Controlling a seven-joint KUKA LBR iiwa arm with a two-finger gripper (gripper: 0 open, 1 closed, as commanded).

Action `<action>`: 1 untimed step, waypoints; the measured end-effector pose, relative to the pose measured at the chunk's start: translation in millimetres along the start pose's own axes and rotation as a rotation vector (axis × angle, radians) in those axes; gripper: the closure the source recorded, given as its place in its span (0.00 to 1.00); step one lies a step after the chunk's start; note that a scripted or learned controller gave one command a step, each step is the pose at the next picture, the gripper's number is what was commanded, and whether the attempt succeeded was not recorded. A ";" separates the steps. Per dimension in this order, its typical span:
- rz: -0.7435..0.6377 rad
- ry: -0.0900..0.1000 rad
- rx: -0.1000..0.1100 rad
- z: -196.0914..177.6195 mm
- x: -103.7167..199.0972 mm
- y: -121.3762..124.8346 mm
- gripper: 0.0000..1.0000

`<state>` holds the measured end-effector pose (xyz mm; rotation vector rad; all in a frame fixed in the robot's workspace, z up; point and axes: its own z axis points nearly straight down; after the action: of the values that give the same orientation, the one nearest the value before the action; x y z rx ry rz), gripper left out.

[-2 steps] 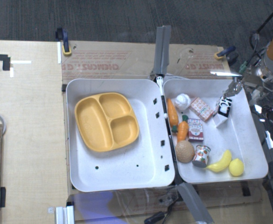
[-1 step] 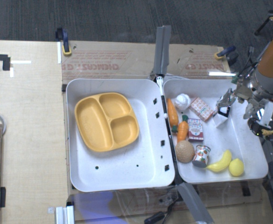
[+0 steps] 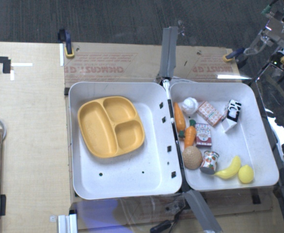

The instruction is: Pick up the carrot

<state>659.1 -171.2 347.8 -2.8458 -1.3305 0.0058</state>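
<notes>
Two orange carrot-shaped pieces lie in the right bin (image 3: 258,130), close to its left wall. The longer carrot (image 3: 179,116) points up and down along the divider. The shorter carrot (image 3: 190,136) has a green top and lies just right of and below the long one, touching a red box (image 3: 203,135).
The right bin also holds a white lump (image 3: 190,104), a red-and-white carton (image 3: 208,112), a black-and-white item (image 3: 233,111), a tan ball (image 3: 192,158), a small can (image 3: 209,161), a banana (image 3: 229,169) and a lemon (image 3: 246,174). A yellow divided plate (image 3: 111,126) sits in the left bin (image 3: 132,178). Grey hardware with cables (image 3: 276,30) is at the top right corner.
</notes>
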 end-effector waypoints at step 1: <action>0.194 0.000 0.001 -92.4 -36.2 17.8 0.00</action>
<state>649.9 -210.2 440.3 -2.9610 -1.0482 0.0068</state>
